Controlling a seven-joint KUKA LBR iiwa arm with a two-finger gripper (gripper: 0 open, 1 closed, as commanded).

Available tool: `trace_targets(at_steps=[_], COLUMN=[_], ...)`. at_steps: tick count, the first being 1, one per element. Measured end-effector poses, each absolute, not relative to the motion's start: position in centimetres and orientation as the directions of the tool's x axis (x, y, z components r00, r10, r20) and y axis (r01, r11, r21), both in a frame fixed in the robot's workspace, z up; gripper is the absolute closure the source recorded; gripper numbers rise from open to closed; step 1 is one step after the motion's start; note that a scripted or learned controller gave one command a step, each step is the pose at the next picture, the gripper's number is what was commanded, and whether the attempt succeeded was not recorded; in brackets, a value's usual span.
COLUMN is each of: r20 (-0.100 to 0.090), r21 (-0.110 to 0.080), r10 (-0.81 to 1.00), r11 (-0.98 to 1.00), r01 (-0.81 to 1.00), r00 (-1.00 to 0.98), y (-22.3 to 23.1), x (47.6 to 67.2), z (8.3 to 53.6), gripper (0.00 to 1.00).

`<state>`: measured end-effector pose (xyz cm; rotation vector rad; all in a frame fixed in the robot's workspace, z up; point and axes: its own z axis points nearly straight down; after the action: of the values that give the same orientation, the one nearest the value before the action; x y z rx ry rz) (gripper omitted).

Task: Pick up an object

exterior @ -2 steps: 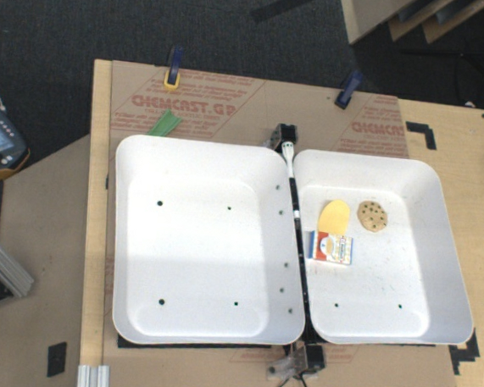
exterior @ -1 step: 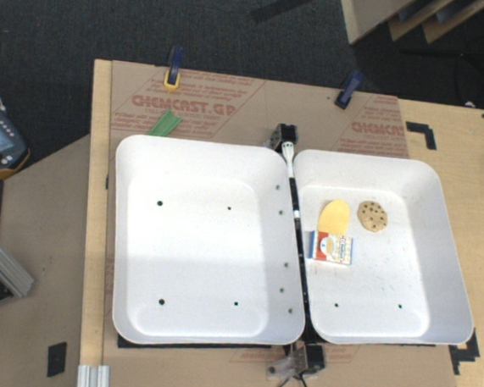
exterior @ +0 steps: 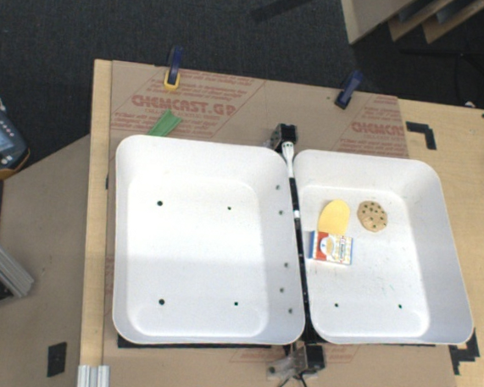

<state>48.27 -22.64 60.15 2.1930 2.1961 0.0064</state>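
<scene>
Three small objects lie in the right bin (exterior: 441, 250), near its left side. A yellow oval piece (exterior: 334, 216) rests closest to the divider. Just below it, touching it, is a small flat packet (exterior: 331, 248) with red, white and blue print. A round brown cookie (exterior: 373, 215) with dark chips sits to the right of the yellow piece, a little apart from it.
The left bin (exterior: 135, 238) stands beside the right one on a brown cardboard sheet (exterior: 234, 102). Blue clamps (exterior: 174, 64) (exterior: 349, 88) hold the sheet's far edge. A green tag (exterior: 164, 124) lies behind the left bin. Cables (exterior: 296, 381) run at the front.
</scene>
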Motion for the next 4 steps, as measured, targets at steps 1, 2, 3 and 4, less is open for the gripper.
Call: trace_targets(at_steps=[1,2,3,4], r20=[-0.023,-0.028,-0.027,-0.032], r21=[0.028,0.035,0.033,0.04], r10=[1.0,1.0,1.0,0.999], r11=[0.002,0.002,0.002,0.002], r01=[1.0,0.999,0.999,0.999], r00=[-0.001,-0.001,-0.001,0.0], y=[-22.6,-22.7,-22.7,-22.7], x=[48.3,48.3,48.3,48.4], z=[60.1,61.2,61.2,62.3], gripper=[0.0,1.0,0.0,1.0])
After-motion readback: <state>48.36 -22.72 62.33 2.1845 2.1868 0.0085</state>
